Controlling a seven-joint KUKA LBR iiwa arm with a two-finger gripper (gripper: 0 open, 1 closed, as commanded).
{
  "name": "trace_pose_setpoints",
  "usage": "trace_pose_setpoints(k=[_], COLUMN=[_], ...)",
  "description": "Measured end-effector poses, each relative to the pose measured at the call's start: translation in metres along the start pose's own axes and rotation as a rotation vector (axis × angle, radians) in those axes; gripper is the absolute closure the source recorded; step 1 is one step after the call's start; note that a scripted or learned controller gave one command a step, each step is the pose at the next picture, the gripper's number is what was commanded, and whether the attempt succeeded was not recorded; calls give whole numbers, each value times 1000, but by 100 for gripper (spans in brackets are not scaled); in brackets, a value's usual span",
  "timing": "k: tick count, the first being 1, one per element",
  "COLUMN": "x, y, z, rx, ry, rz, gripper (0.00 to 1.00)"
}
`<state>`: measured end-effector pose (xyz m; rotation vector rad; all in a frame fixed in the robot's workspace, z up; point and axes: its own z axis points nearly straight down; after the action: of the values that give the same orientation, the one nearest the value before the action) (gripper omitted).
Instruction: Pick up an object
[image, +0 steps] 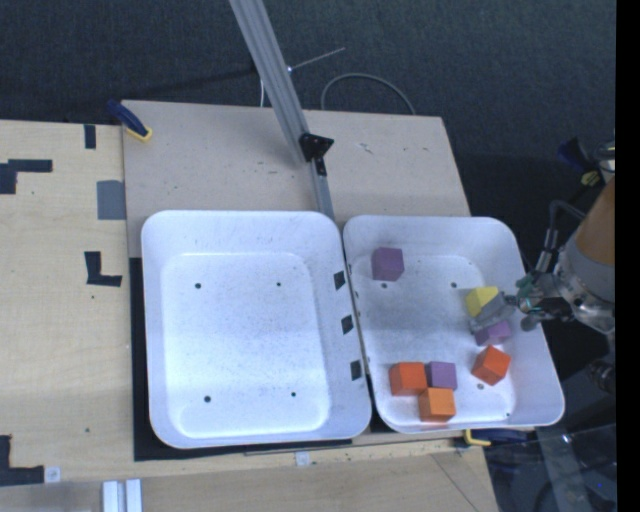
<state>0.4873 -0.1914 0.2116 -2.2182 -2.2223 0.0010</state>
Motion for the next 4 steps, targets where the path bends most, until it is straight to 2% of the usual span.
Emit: trace_pose_setpoints(k=[1, 2, 3, 4], x=[0, 1, 1, 2], y=[0, 4, 4, 4], z=[0, 63, 116, 104], rx=[0, 6, -3, -1], ry=[0, 1, -3, -1], rz=[0, 1, 0, -1], gripper=[0, 0, 0, 100])
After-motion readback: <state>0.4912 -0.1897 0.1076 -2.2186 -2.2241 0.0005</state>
